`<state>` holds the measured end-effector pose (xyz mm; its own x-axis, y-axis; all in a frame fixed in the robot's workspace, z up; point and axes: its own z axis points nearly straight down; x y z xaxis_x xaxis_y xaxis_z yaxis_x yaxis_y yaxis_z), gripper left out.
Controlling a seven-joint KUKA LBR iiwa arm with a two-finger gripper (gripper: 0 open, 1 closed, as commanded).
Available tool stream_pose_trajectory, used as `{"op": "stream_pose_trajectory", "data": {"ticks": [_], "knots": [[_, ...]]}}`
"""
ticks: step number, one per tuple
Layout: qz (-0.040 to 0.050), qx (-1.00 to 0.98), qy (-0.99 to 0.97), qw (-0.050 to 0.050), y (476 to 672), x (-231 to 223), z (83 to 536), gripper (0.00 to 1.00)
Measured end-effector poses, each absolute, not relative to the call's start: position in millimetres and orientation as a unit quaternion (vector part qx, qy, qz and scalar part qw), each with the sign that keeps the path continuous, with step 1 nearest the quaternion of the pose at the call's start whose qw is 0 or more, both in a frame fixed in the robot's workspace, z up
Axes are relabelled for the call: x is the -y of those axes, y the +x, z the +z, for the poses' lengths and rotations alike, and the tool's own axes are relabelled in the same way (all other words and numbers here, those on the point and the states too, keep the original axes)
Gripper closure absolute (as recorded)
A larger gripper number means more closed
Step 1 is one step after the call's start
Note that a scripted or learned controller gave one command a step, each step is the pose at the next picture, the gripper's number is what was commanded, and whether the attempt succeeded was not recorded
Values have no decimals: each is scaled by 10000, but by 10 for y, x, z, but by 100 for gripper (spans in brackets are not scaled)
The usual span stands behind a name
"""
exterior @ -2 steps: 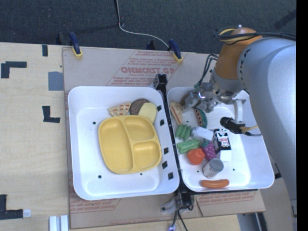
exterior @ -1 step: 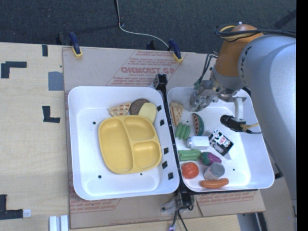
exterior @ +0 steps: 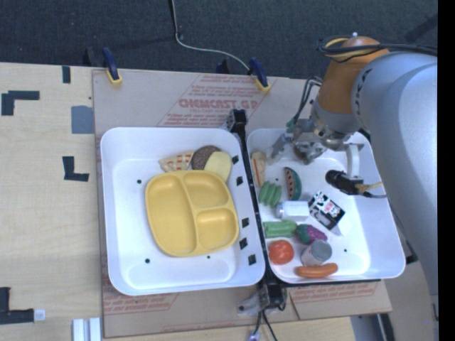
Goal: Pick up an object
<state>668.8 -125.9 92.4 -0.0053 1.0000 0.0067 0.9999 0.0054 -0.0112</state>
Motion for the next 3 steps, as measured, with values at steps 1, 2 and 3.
{"op": "stream_pose_trajectory", "data": {"ticks": [1,2,3], "knots": [[-5,7077,-7065,-13,6290,1294,844,0],[86,7089,-7052,49,6665,1139,828,0],[2,7072,-7070,-8,5981,1044,846,0]]}}
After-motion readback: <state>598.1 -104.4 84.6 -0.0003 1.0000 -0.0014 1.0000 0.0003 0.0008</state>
